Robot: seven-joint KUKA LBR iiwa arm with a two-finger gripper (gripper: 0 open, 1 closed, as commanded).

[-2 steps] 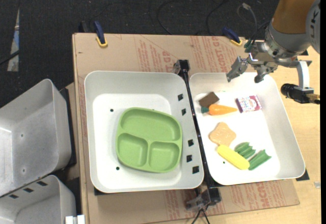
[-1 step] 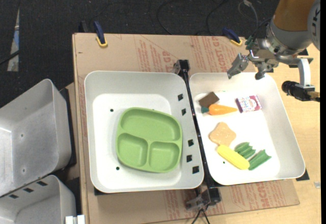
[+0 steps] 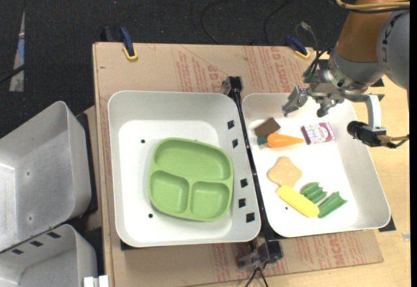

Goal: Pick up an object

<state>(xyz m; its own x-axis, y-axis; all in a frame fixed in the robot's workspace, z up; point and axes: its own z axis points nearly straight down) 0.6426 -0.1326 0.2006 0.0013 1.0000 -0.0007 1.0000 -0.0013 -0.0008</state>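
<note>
Nothing lifted yet: gripper (image 3: 307, 103) spread wide and bare above the right bin (image 3: 371, 168), carrot (image 3: 285, 141) untouched below.

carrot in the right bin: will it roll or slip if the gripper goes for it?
The carrot looks tapered and rounded, so it may roll or pivot when nudged. Its glossy, plastic-looking surface could slip. The brown block beside it may obstruct the gripper.

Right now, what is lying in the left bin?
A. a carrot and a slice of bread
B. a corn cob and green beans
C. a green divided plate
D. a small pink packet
C: the green divided plate lies in the left bin, while the carrot, bread slice, corn cob, green beans and pink packet all lie in the right bin.
</note>
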